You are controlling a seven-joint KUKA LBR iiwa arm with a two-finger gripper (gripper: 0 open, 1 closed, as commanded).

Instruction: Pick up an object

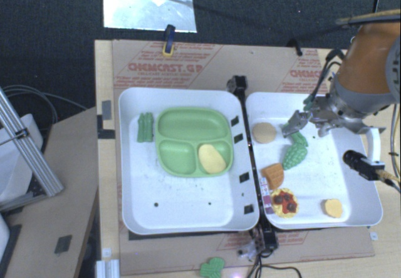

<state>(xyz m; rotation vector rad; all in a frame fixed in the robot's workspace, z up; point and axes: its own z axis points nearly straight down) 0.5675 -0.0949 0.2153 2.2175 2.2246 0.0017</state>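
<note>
On the desk, the left white bin [128, 164] holds a green ridged strip [145, 127] near its left wall and a green sectioned plastic tray [188, 136] with a yellow oval piece [212, 159] in its lower right compartment; bare floor runs along the front edge. In the right white bin [369, 205], a tan round disc [264, 132], an orange wedge [273, 176], a red-and-yellow slice [285, 202] and a green knobbly toy [295, 152] crowd the dividing wall. A yellow-orange lump [333, 208] sits near the front edge. The pincer [307, 121] hangs just above the green toy; whether it grips anything, I cannot tell.
</note>
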